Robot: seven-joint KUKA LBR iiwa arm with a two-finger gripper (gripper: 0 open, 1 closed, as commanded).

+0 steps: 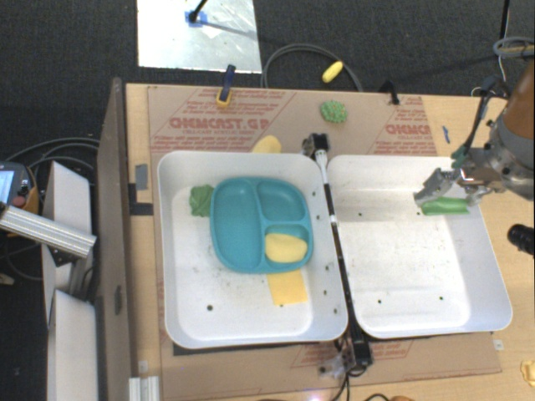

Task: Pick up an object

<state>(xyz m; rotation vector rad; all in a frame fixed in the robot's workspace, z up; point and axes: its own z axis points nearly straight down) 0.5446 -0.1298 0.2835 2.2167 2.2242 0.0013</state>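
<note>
Cardboard-topped bench w/ two white bins. Gripper [447,192] sits over right bin [401,299], upper right corner, w/ a green stick-like piece [445,207] directly under its fingers; can't tell if it's clamped or just touching. Looks light, stiff, smooth plastic, prob slippery: best taken across the narrow width, mid-length.

Robot lab — bench [209,115] (cardboard-topped), loose cables [301,53].

Dark floor [67,57], perhaps carpet
</note>
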